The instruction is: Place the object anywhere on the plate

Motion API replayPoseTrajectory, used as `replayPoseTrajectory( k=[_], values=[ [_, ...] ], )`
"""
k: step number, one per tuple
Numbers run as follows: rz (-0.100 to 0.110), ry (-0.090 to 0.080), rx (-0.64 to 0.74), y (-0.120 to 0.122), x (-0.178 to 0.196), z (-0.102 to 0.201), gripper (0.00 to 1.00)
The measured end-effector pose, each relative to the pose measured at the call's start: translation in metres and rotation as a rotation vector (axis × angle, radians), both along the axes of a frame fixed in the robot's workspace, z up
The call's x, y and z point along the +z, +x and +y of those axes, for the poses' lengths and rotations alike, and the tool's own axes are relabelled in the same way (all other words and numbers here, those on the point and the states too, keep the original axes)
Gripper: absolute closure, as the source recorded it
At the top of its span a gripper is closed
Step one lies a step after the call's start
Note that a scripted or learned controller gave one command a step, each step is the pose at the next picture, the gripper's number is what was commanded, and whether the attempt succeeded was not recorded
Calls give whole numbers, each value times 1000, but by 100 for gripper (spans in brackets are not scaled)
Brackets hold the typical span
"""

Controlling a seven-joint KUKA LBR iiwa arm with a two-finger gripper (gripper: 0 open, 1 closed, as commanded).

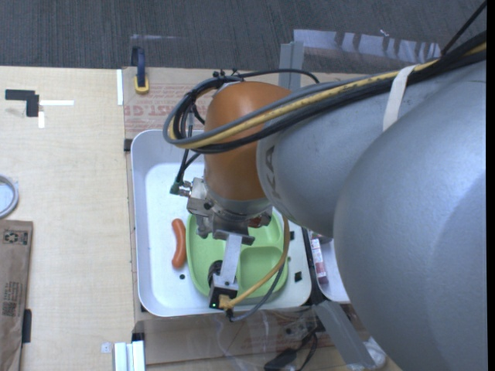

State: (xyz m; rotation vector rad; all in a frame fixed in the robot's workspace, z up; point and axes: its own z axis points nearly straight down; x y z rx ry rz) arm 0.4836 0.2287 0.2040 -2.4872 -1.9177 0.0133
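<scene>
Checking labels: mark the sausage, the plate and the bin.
sausage (179, 243), camera view, mid-length.
plate (258, 251), camera view, bare green floor right of the gripper.
bin (144, 230), camera view, left wall.

A dark grey carpeted floor (193, 14) is seen along twelve o'clock, while a pale wooden desk (69, 192) is spread across nine o'clock, evenly lit, with brown cardboard (15, 277) laid at eight o'clock.
</scene>
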Motion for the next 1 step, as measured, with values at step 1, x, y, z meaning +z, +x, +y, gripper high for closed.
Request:
replayPoseTrajectory(
  k=[1],
  values=[
    [0,2,166,-6,-3,-24,100]
  ],
)
